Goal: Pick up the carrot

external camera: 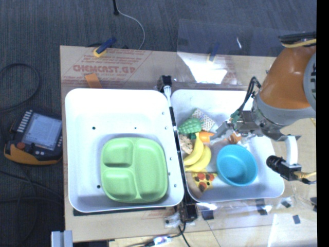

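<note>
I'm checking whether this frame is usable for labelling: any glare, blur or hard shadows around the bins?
Camera view: lighting is even; the green plate and blue bowl are sharp enough. A clear sheet behind the right bin shows bright glare. The hand and the small orange carrot look soft and cluttered, with only faint shadows.

Bench [118, 68], brown board top w/ red lettering at far left. On it: 2 shallow white bins side by side, left bin [82, 107] & right bin [267, 189], touching at the middle. Blue clip [104, 46] at far-left edge, orange tape bit [91, 79] near it.
</note>
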